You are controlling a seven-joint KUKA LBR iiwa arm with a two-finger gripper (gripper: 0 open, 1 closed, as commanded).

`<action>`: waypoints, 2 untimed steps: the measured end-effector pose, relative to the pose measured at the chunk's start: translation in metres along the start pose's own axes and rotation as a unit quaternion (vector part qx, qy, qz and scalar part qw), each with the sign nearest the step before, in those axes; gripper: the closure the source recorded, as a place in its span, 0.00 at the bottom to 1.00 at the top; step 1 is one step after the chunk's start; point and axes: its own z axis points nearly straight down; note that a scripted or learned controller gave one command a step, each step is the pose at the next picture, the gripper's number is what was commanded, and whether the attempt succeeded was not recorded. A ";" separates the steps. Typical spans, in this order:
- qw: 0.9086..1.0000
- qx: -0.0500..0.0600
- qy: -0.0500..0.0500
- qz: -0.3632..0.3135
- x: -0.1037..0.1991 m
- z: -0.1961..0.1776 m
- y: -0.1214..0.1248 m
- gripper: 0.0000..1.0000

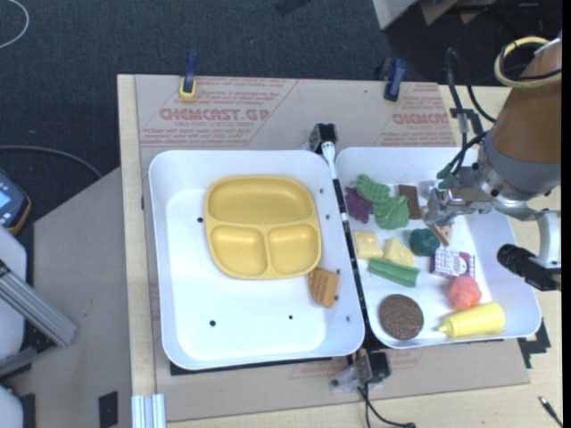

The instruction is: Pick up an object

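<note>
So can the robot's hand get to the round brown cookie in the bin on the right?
Probably yes. The round brown cookie lies flat near the right white bin's front edge with nothing on top of it, and the hand hangs over the same bin, farther back.

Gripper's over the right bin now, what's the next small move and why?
Probably a short, straight descent. The gripper hangs above the right bin, close over the dark teal piece and beside the small carton. Nothing shows between its fingers, so no object is picked up yet; the teal piece looks nearest.
</note>
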 end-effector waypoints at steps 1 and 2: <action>1.000 0.000 0.000 0.000 0.028 0.008 0.046 1.00; 1.000 0.000 0.000 0.001 0.045 -0.011 0.080 1.00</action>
